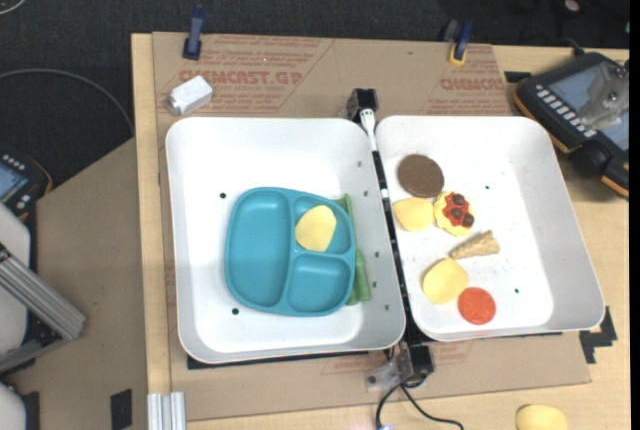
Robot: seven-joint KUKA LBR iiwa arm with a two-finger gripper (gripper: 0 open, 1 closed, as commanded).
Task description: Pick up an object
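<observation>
**Two bins, food pieces spread across both**

Two shallow white bins sit side by side on the counter (300, 68), which is covered by a printed cardboard sheet. The left bin (200, 218) holds a teal divided plate (290, 251), with a green piece (360, 268) showing along the plate's right edge. A pale yellow piece (316, 229) lies in the plate's upper right compartment.

The right bin (530, 208) carries the loose items. A round brown disc (421, 175) lies nearest the far wall. Just below it, a pale yellow lump (412, 214) sits against a yellow piece topped with red and dark spots (455, 211). A tan wedge (476, 244) lies below those, apart from them. Nearer the front wall, a yellow rounded piece (444, 280) touches or nearly touches a flat red-orange disc (477, 305).

On the counter beyond the left bin rests a small white block (190, 95). Blue (194, 33) and yellow (459, 40) clamps grip the far edge of the cardboard. A dark handheld controller (575, 103) lies at the right, past the right bin. A yellow object (540, 416) sits at the lower right of the camera view, off the cardboard.

With the fingers out of the camera view, no object's place can be given relative to them, and whether they are spread or pressed together cannot be told.
</observation>
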